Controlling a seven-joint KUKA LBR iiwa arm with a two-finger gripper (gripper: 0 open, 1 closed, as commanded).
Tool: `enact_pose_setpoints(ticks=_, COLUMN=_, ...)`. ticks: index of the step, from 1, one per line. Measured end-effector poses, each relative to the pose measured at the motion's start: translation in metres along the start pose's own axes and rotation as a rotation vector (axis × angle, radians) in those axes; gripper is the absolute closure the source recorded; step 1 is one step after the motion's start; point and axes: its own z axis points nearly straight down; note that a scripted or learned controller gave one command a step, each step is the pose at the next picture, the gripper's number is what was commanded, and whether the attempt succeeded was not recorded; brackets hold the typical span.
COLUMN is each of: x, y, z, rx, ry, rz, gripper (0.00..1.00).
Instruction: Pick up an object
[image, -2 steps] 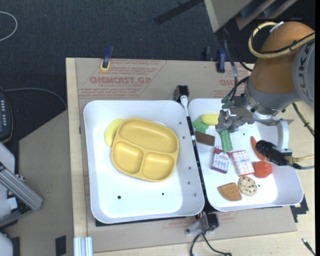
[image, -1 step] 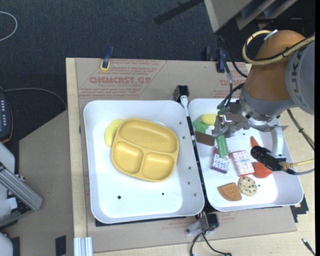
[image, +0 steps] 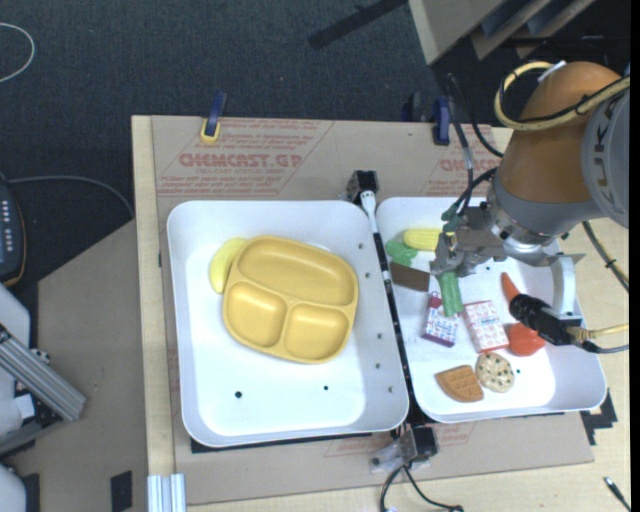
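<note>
My pincer (image: 447, 268) hovers over the green stick (image: 451, 294); grip state unreadable. I should centre on it, clear of the purple packet (image: 440, 325).

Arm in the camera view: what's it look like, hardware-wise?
Grey arm with a broad orange band above the wrist. A yellow-and-black cable loops over the orange section. The gripper is metallic grey with dark wiring running into it.

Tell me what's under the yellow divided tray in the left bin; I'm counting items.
A pale yellow piece pokes out from beneath the yellow divided tray at its upper-left edge. The rest, and anything else underneath, is covered.
</note>
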Motion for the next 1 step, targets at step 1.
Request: enact_pose_setpoints(ticks=1, x=0.0002, y=0.0017, z=-0.0141, rx=-0.006, ry=-0.001, rz=-0.001, gripper=1.00)
